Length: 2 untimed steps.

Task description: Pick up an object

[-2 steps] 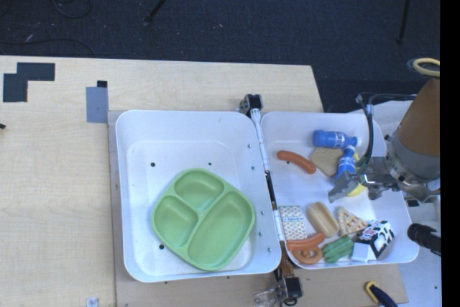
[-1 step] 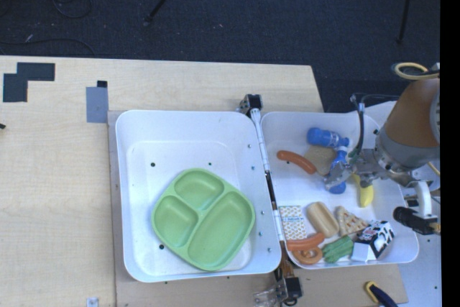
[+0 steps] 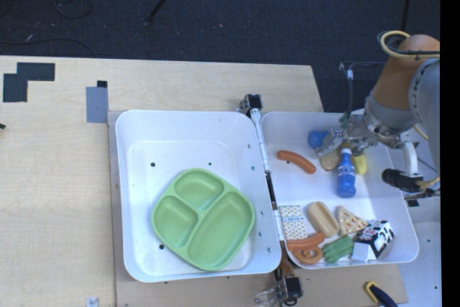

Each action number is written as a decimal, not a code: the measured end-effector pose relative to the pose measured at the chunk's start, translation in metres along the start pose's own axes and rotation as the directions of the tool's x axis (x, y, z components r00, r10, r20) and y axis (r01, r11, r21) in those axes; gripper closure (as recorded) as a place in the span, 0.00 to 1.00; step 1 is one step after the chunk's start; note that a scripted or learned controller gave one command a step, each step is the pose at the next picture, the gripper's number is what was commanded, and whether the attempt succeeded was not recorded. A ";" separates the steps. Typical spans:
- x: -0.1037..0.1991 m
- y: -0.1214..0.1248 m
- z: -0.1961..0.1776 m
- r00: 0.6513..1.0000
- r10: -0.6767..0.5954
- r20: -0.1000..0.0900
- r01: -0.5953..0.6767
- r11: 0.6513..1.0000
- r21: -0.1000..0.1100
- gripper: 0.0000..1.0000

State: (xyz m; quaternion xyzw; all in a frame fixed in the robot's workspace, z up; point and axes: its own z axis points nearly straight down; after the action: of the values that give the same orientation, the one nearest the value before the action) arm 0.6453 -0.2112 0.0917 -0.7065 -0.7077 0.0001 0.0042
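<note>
A: Which step is this? The arm comes in at the right edge of the frame, and the gripper is low in the upper part of the right bin.

B: I judge it the reaching step, nothing lifted yet. The left bin has the green divided plate in its lower middle. The gripper is among a blue bottle, a blue round piece and a yellow piece.

A: And the claw, how open is it?

B: I cannot tell; metal parts and toys overlap there. The next move probably needs a clean closing on one thing, perhaps the bottle, then a straight lift.

A: What else is hard to see?

B: The sausage is clear, well apart to the left. The pile in the lower right corner is crowded, and a beige piece by the gripper is half hidden.
</note>
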 end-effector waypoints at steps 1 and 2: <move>0.003 0.001 -0.010 1.000 -0.004 -0.007 0.004 1.000 0.002 1.00; 0.003 0.001 -0.010 1.000 -0.004 -0.007 0.004 1.000 0.003 0.00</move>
State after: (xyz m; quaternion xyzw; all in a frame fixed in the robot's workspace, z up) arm 0.6464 -0.2082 0.1013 -0.7050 -0.7092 -0.0016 0.0076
